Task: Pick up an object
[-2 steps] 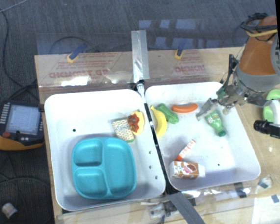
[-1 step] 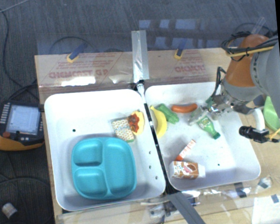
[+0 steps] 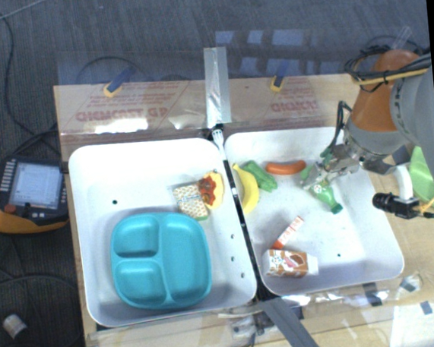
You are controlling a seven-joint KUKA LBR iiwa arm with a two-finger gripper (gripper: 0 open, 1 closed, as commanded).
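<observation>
The central divider (image 3: 238,205) between the 2 bins serves as landmark. Left of it lie a teal tray (image 3: 161,260) and, nearer the divider, a waffle (image 3: 190,200) and pizza slice (image 3: 211,188). Just right of it sits a banana (image 3: 247,189), then a green pepper (image 3: 260,175), a sausage (image 3: 285,168), and lower down a carton (image 3: 288,262). Farthest right, the gripper (image 3: 330,172) hangs low over a green object (image 3: 327,196); whether its fingers are spread or closed cannot be told. Nothing appears lifted: the grasp is judged still to come.
</observation>
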